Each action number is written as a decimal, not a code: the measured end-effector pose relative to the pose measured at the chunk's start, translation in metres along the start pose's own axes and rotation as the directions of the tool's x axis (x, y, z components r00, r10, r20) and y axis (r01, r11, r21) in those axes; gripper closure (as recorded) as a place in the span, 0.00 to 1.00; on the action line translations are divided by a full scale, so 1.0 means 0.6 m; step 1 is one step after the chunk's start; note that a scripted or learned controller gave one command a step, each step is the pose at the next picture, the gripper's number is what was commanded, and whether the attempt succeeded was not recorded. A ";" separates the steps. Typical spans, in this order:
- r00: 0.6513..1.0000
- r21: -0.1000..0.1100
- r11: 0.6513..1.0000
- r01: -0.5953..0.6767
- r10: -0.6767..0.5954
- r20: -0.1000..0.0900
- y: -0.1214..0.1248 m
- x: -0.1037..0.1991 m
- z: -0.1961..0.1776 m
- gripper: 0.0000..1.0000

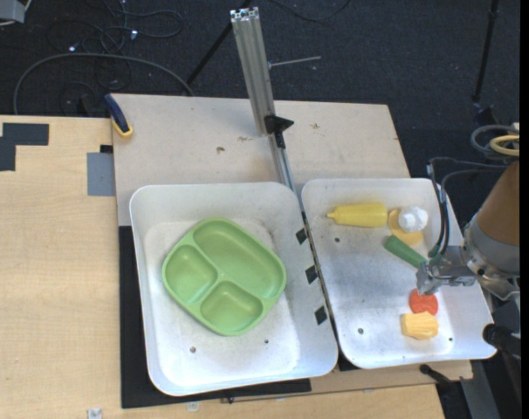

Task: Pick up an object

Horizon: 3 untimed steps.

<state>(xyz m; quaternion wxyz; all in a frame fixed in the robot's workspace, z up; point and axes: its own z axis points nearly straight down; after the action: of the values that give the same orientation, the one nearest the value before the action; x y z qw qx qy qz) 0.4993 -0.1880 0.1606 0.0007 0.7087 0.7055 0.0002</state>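
The right bin (369,343) holds several small items. A yellow bottle (359,215) lies near its far edge, next to a white round piece (411,219). A green stick-shaped object (403,251) lies slantwise below them. Toward the near right are a red object (423,303) and a yellow block (419,325). My gripper (430,279) reaches in from the right and hangs between the green object's end and the red object, just above the red one. Nothing is visibly held.
The left bin (151,339) holds a green divided plate (223,275). A metal post (257,77) rises behind the bins. A blue and yellow tool (119,117) lies at the board's far left corner. The arm's orange band (509,203) is at the right.
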 end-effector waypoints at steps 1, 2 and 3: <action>1.000 -0.002 1.000 0.005 -0.005 0.001 -0.012 -0.006 -0.098 1.00; 1.000 -0.003 1.000 0.005 -0.005 0.001 -0.010 -0.024 -0.193 1.00; 1.000 0.002 1.000 0.009 -0.009 -0.002 0.008 0.048 -0.192 1.00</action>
<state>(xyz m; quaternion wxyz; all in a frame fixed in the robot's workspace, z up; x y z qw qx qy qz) 0.5042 -0.1593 0.2757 -0.0007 0.7054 0.7088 0.0003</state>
